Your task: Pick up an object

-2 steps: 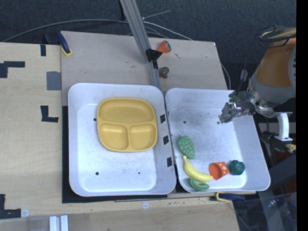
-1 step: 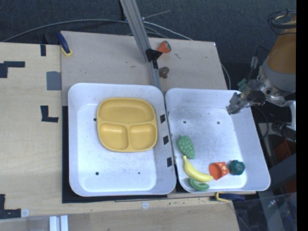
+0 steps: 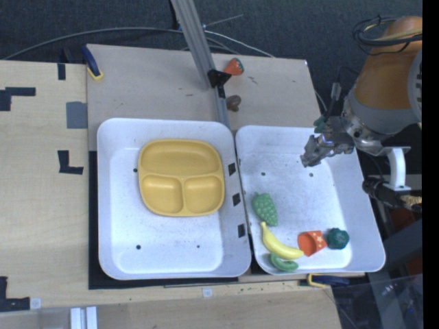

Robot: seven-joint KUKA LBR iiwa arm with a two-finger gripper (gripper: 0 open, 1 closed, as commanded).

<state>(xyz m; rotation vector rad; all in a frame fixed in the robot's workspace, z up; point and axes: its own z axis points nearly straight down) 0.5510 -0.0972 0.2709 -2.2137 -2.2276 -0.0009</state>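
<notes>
- Down at the near edge of the right bin (image 3: 357, 184), the toy food sat bunched together: a banana (image 3: 278, 244) curving over something green (image 3: 283, 262) tucked against the rim.
- Just beside them to the right lay an orange-red piece (image 3: 311, 242), touching or nearly touching a dark teal lump (image 3: 337, 238); what they modelled was too small to tell.
- A little farther in, a green bunch of grapes (image 3: 265, 208) lay by itself near the divider, and that looked the easiest pick.
- These looked like light, stiff plastic toys, smooth and likely slippery; the banana's narrow middle or the grapes' bumpy width seemed the best place to pinch.
- In the left bin (image 3: 113, 204), a yellow divided plate (image 3: 182, 177) rested flat, well apart from the action.
- Farther back, the gripper (image 3: 314, 152) hovered over the right bin's far half, nothing visible between its fingers; open or closed, I could not tell.
- Beyond the bins, a grey rail (image 3: 195, 36) crossed the bench with a small red-and-green toy (image 3: 234, 66) beside it.
</notes>
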